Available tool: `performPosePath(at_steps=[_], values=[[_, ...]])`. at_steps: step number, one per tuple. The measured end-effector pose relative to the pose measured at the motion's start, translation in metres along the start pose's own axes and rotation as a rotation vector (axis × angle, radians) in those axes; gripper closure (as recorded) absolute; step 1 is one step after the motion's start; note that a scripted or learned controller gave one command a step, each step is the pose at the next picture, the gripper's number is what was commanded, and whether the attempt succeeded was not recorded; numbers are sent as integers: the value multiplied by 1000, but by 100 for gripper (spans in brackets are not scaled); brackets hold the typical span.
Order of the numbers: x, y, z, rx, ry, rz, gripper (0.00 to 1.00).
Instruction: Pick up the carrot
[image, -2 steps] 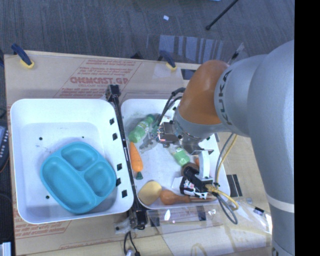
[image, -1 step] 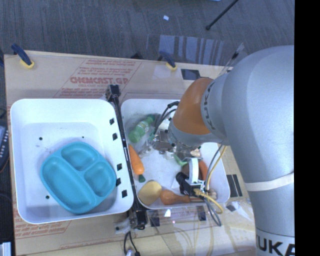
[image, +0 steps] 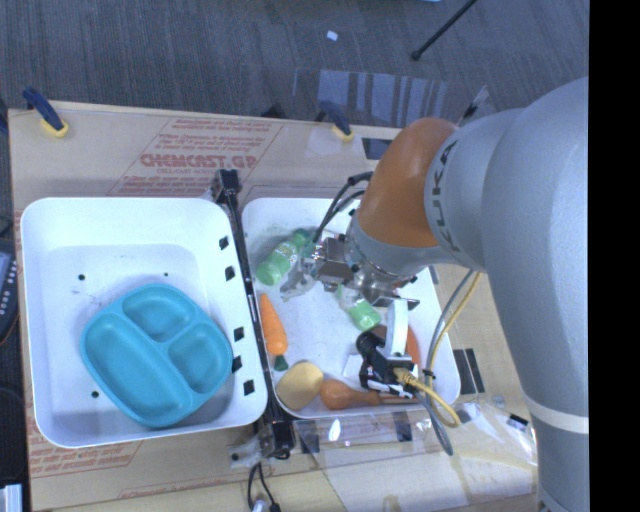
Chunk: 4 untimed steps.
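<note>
The carrot (image: 270, 323) is a slim orange piece with a dark green end. It lies lengthwise along the left wall of the right bin (image: 300, 215). My gripper (image: 300, 276) hangs over the upper middle of that bin, just above and to the right of the carrot's top end. It is close to a green bottle (image: 280, 258). Nothing shows as held. The grey arm with its orange band covers the bin's right half.
The left bin (image: 40, 300) holds a blue divided plate (image: 155, 350). Near the right bin's front edge are a beige rounded piece (image: 300, 384) and an orange-brown piece (image: 345, 395). A small green piece (image: 365, 318) lies under the wrist.
</note>
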<state>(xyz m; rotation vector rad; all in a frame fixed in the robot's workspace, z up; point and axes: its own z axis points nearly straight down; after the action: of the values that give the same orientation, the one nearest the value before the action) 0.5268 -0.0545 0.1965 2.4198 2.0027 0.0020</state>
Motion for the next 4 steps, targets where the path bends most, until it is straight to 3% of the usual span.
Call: performPosePath(at_steps=[1,2,3,4], values=[[-4,-37,6,13,-3,70,0],[-36,5,90,16,-3,417,0],[6,77,0,0,3,424,0],[26,16,6,14,1,266,0]])
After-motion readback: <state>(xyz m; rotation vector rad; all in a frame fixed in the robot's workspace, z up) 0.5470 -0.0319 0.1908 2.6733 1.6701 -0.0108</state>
